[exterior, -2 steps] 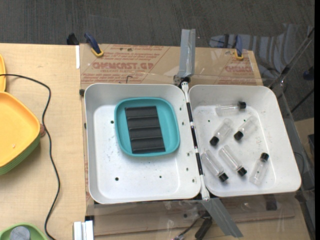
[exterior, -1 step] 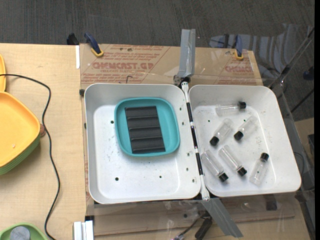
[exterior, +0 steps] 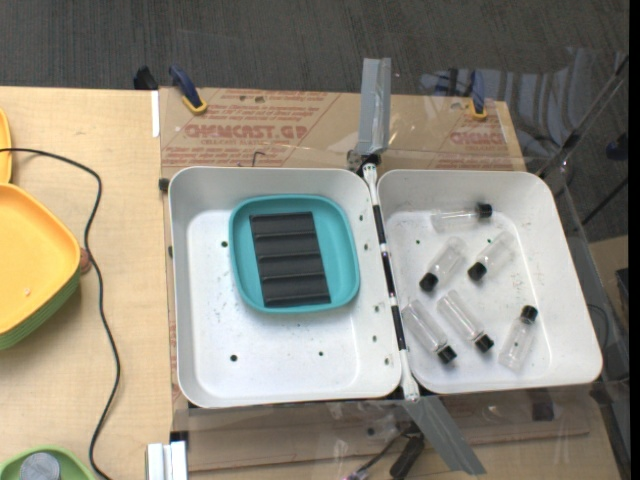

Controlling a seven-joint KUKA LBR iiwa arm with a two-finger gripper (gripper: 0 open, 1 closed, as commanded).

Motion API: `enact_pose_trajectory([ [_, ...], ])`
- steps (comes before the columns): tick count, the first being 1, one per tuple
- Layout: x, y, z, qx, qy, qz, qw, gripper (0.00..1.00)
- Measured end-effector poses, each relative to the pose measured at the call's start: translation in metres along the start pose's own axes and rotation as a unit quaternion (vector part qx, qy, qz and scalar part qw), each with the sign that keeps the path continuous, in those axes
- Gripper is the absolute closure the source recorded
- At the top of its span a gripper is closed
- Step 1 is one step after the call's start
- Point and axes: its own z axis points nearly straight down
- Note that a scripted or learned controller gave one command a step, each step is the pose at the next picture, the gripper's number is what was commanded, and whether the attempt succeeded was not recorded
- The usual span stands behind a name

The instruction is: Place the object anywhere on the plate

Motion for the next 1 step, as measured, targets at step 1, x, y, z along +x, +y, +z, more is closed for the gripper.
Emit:
enact_pose_trajectory([
  [1, 0.0055, 0.001, 0.0, 0.0, 0.0, 0.0, 1.0, 0.0],
])
